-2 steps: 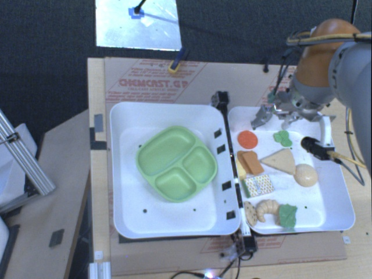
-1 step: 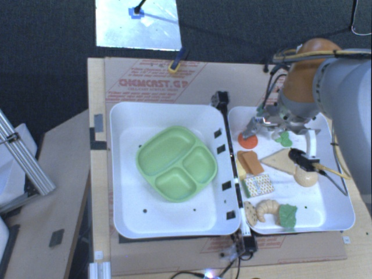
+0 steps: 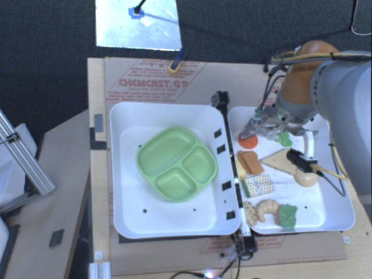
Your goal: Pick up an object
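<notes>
My gripper [image 3: 257, 129] hangs low over the back left part of the right bin [image 3: 337, 214]. Its tip is right above and touching or almost touching a red tomato-like piece [image 3: 248, 139]. A small green piece [image 3: 284, 138] lies just to the gripper's right. In front of it lie an orange slice of toast [image 3: 251, 162] and a pale yellow wedge [image 3: 278, 160]. Nothing shows as lifted off the bin floor.
Nearer the front of the right bin are a speckled cracker [image 3: 258, 185], a croissant [image 3: 268, 207], a cookie [image 3: 250, 213] and a green leafy piece [image 3: 288, 215]. The left bin [image 3: 125, 214] holds a green divided plate [image 3: 176, 163]. A divider with black clips [image 3: 228, 156] separates the bins.
</notes>
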Robot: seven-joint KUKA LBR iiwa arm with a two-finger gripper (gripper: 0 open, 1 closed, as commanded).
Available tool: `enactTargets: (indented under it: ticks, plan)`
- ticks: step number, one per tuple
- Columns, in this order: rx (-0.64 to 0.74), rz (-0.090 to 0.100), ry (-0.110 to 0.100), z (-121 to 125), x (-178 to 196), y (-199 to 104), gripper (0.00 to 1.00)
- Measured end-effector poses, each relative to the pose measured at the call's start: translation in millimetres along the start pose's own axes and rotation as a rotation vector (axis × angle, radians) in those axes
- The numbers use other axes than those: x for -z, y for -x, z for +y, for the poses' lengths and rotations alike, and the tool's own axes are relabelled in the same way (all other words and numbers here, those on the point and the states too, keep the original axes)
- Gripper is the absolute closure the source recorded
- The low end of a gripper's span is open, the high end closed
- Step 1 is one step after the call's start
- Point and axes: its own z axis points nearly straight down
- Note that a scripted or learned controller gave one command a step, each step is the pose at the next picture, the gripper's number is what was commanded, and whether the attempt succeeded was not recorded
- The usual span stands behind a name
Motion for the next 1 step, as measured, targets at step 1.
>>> enactTargets:
  ticks: [1]
  plan:
    - [-0.001, 0.000, 0.006, 1.8, 12.2, 0.0, 1.00]
